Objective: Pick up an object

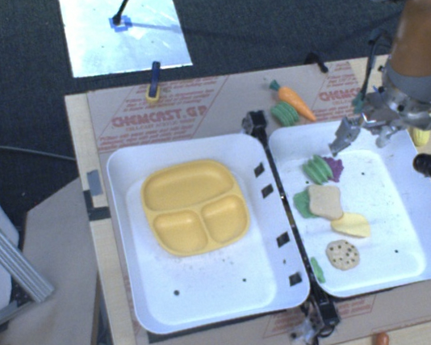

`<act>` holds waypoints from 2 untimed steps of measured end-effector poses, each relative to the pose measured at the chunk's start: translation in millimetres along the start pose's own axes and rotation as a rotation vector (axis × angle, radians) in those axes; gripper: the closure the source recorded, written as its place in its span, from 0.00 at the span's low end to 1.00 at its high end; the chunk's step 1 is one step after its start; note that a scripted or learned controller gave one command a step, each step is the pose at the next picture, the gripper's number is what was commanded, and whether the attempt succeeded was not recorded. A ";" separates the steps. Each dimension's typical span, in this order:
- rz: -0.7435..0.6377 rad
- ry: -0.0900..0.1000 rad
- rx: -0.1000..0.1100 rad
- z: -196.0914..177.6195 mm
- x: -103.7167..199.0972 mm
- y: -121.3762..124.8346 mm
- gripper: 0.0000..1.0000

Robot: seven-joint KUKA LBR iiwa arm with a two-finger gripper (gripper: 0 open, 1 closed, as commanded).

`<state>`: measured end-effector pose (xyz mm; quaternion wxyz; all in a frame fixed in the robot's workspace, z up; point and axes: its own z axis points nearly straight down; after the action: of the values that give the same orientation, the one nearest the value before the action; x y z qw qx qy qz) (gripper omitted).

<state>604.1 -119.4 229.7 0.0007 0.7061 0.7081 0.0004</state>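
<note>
I log the bench first, with its printed cardboard sheet under both bins. The left bin sits well to the left of the tool and carries a yellow divided tray. The right bin lies under the tool. The arm enters from the right, orange band above the wrist.

The tool hangs over the far left part of the right bin; I cannot tell from this angle whether its fingers are apart or together, and I see nothing between them.

Candidate objects, all in the right bin: a tan bread slice below and slightly left of the tool; a yellow wedge touching the slice's lower edge; a green leafy piece just below-left of the tool, with a purple piece touching its right side; a chip cookie farthest below. A toy carrot lies on the bench outside the bin, above-left of the tool.
</note>
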 end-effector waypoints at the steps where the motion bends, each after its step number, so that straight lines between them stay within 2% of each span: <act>1: 0.007 0.001 0.009 102.4 -48.4 -38.3 0.00; 2: -0.003 0.004 0.006 116.6 4.5 -80.7 0.00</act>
<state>523.5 -115.2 112.9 -0.0030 0.7052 0.7090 -0.0005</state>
